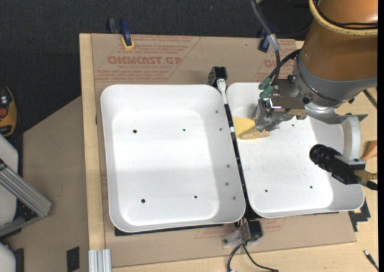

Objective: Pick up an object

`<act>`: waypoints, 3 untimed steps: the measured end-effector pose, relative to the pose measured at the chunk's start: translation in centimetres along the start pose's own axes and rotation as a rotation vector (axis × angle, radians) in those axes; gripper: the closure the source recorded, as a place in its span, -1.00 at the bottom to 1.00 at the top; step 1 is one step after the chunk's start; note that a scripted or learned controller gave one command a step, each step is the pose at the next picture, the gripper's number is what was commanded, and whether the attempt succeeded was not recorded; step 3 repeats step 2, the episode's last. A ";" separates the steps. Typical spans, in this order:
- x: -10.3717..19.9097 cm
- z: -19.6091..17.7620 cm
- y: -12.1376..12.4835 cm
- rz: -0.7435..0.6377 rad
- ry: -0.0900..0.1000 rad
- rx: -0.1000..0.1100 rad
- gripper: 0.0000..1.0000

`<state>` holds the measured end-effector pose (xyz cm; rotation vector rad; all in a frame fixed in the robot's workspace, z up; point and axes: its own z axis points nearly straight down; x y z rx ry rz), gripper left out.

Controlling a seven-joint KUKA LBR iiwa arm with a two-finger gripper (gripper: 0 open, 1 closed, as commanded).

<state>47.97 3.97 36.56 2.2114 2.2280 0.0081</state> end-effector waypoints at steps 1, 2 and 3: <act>7.5 3.3 -0.1 -0.001 -0.001 0.012 1.00; 4.8 -6.1 0.1 0.008 0.000 -0.007 1.00; 4.8 -6.1 0.1 0.008 0.000 -0.007 1.00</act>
